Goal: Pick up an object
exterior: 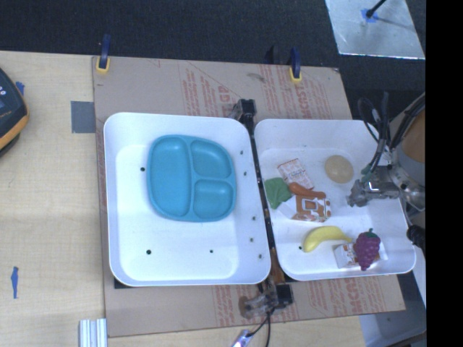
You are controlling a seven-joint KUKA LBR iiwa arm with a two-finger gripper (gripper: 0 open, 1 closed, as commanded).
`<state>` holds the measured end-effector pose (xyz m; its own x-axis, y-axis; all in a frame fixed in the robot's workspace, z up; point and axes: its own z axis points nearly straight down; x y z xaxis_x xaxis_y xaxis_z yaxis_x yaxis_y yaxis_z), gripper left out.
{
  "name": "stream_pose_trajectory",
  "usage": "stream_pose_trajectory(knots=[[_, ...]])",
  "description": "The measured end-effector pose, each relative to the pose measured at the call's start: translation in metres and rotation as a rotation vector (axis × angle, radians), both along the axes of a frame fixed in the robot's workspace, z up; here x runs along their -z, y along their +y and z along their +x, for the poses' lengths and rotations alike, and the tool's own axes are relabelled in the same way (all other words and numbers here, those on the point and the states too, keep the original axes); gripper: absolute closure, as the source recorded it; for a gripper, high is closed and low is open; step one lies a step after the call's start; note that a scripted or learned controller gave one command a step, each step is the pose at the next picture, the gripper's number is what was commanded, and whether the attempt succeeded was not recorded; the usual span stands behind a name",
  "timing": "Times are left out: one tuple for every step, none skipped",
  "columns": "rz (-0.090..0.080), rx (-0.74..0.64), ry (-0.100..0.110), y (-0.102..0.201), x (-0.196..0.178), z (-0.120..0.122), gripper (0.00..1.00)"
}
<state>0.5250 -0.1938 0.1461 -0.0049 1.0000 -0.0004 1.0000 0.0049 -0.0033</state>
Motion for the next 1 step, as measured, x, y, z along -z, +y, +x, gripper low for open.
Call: stream_pose_trajectory(knots=[[0.000,-0.002,0.000,0.0678,0.0305,0.0799,1.00]])
